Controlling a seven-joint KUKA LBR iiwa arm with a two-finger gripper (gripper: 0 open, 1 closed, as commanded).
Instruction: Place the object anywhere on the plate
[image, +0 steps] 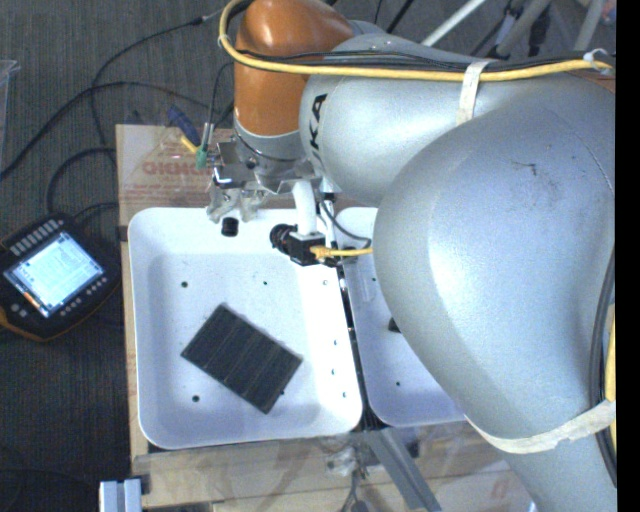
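1. on the far left, on the dark floor beside the bench, lies a hand controller with a bright screen. it plays no part in the task.

2. the left bin is a shallow white tray. in it lies a dark flat ribbed slab, which i take to be the plate. it lies flat on the bin floor, in the near half, and its long side runs on a diagonal from upper left to lower right.

3. above the far edge of the left bin hangs the gripper, under the orange band of the arm. it is high up and partly covered by its own wrist parts, so i cannot tell how it is set. i see no object held under it.

4. the object to be placed i cannot identify with any certainty in this view.

5. the relation that matters, in my judgement: the slab lies toward the viewer from the gripper, nearly straight below it in the picture, and well apart. the coming move would have to travel toward the near side of the bin.

6. on the right, the big grey body of the arm covers most of the right bin, so what lies there is hidden.
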